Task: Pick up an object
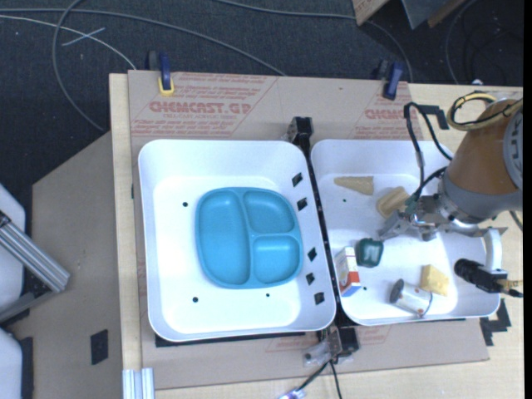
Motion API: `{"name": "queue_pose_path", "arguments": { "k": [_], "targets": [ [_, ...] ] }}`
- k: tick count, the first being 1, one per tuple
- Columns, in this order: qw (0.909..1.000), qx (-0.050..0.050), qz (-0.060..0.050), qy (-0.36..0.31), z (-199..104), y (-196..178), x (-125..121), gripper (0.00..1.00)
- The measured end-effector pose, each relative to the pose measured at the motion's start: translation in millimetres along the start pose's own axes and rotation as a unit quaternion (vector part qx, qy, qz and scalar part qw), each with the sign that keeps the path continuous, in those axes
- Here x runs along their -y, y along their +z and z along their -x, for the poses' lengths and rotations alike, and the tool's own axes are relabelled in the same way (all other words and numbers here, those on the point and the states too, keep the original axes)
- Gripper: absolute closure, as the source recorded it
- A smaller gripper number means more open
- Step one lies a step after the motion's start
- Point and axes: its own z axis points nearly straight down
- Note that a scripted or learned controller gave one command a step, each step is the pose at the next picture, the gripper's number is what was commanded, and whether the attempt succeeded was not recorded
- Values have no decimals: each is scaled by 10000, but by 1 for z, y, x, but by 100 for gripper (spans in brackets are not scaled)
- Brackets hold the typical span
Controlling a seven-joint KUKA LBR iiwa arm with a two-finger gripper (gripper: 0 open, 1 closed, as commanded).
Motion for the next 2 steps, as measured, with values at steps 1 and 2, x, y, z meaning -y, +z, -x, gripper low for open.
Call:
{"name": "queue_pose_path", "arguments": {
  "k": [1, 2],
  "targets": [
    [10000, 9, 35, 0, 0, -15, -2, 100],
    [10000, 20, 59, -6, -7, -68, 4, 100]
  ]
}}
